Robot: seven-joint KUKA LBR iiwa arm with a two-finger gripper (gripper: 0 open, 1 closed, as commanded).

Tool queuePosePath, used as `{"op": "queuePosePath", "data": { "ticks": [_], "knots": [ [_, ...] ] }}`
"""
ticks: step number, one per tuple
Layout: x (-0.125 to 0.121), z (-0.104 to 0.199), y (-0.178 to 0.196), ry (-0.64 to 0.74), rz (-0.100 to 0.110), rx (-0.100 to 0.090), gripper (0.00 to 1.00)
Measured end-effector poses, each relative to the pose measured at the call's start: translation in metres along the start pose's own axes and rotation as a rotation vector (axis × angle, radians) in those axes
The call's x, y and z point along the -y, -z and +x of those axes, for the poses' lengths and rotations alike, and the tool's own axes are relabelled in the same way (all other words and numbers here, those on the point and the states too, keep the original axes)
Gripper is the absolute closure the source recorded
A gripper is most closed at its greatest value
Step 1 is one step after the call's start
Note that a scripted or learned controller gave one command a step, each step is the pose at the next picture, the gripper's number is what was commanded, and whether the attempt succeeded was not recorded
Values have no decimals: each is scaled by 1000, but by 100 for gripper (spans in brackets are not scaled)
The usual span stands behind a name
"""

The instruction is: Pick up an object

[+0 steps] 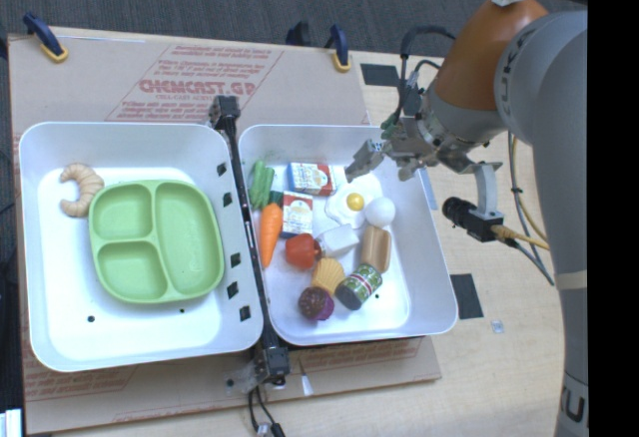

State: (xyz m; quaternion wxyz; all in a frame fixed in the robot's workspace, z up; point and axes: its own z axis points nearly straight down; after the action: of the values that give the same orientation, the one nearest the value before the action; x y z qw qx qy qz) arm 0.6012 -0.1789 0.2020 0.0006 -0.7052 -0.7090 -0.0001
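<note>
Overhead view of the pick step. The gripper (pixel 365 157) hangs above the upper rim of the right bin (pixel 431 265), the landmark for all places here. Its fingers stand a little apart, and nothing is seen between them. No object is chosen by the task; the candidates lie crowded in the middle of the right bin. Nearest the gripper are a fried egg (pixel 351 203) and a white egg (pixel 379 212), just below it. Towards the bin's left wall lie a carrot (pixel 269 232) and a green vegetable (pixel 261 183); at its centre sits a red tomato (pixel 302 250); near its lower wall are a dark can (pixel 358 286) and a purple ball (pixel 316 302).

To do the step well, judgement favours an object at the edge of the pile, such as the white egg or the can, with room for a finger on either side. A descent into the tight centre risks closing on two things or on none.

Left of the right bin, the other bin holds a green divided plate (pixel 156 239) and a croissant (pixel 80 188).

Red print on the cardboard sheet (pixel 200 86) above both bins reads roughly "CHEMCAST GP"; the smaller lines are illegible. Two small cartons (pixel 310 178) carry labels too small to read.
</note>
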Motion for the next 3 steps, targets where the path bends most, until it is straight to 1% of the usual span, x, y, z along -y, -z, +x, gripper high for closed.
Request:
{"op": "queuePosePath", "data": {
  "ticks": [1, 2, 3],
  "knots": [
    [11, -22, -110, 1, 3, 1, 0],
    [10, -22, -100, 5, 3, 2, 100],
    [4, -27, -39, -1, 0, 1, 100]
  ]
}}
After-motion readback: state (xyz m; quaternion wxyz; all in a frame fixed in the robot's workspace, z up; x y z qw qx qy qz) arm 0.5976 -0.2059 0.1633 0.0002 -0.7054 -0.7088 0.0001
